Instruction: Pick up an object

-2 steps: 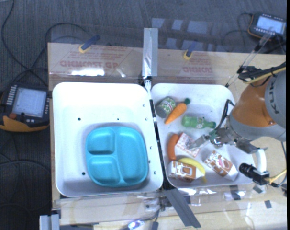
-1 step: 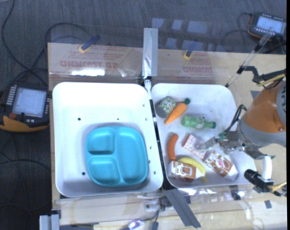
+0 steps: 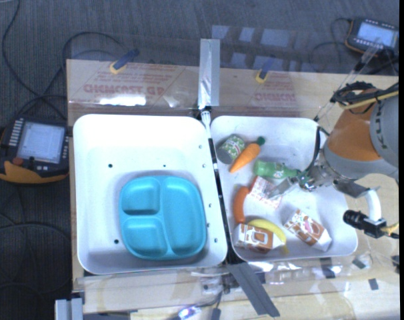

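The right bin (image 3: 292, 127) holds several toy groceries. A carrot (image 3: 246, 156) leans against a green can (image 3: 231, 147) at the back left. A green bottle (image 3: 274, 171) lies near the middle, with a red-and-white carton (image 3: 262, 193) just in front of it. My gripper (image 3: 307, 179) is low inside this bin, right beside the bottle's right end and the carton's far corner. The arm's orange band (image 3: 352, 137) rises behind it at the right. Nothing visibly hangs from the gripper.
Toward the front of the right bin lie an orange vegetable (image 3: 240, 204), a banana (image 3: 270, 229) on a brown box (image 3: 254, 239), and a red-white box (image 3: 307, 227). The left bin (image 3: 95, 145) holds a blue divided plate (image 3: 163, 216). Black cables (image 3: 352, 92) hang at the far right.
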Available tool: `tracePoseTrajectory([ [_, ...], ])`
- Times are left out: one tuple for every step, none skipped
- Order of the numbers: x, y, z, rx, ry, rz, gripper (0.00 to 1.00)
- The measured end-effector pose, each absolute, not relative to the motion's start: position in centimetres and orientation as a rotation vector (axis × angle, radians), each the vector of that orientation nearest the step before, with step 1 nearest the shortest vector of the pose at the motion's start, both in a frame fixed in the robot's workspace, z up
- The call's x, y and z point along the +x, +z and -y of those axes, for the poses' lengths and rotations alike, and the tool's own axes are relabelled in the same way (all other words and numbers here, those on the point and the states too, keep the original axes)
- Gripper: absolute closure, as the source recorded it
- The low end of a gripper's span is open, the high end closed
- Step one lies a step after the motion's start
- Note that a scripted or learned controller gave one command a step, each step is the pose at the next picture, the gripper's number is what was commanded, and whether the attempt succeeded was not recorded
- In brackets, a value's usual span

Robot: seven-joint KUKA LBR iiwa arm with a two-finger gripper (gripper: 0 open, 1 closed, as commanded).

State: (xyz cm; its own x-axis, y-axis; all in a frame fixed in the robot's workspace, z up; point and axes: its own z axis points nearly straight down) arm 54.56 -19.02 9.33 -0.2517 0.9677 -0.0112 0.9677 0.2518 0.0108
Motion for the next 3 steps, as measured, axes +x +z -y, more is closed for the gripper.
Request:
tracePoseTrajectory([
  [59.8, 9.3, 21.9, 1.701, 0.011, -2.633, 0.00],
  [60.1, 10.7, 21.9, 1.693, 0.011, -2.626, 1.00],
  [66.9, 23.4, 17.2, 1.946, -0.006, -2.461, 1.00],
])
